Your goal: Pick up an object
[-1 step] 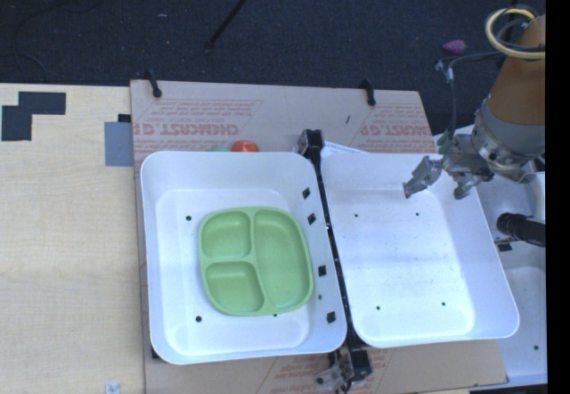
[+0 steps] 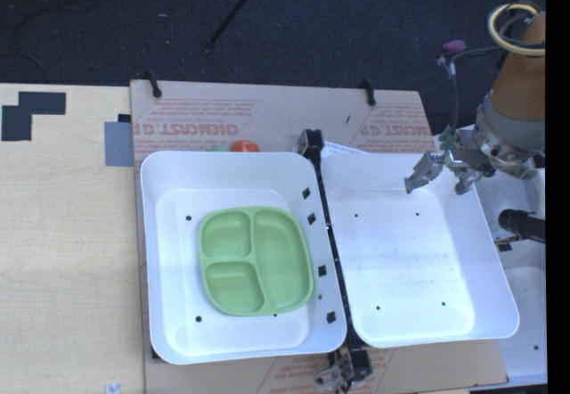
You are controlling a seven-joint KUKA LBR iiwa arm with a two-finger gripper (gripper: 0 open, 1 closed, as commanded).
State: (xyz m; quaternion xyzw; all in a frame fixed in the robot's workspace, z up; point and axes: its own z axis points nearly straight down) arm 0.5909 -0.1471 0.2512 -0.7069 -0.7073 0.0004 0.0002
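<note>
A green divided plate (image 2: pixel 256 260) with three compartments lies flat in the left white bin (image 2: pixel 169 205). My gripper (image 2: pixel 443 176) hangs over the far right corner of the right white bin (image 2: pixel 419 250), well away from the plate. Its two fingers stand apart, one at the left (image 2: pixel 421 175) and one at the right (image 2: pixel 465 183), with nothing between them. The arm's orange band and grey wrist rise above it at the right edge.
A small red-orange object (image 2: pixel 244 147) and a bit of green beside it peek out behind the left bin's far rim. A black divider (image 2: pixel 322 241) runs between the bins. Cardboard lies under both bins; a pale wooden bench top spreads to the left.
</note>
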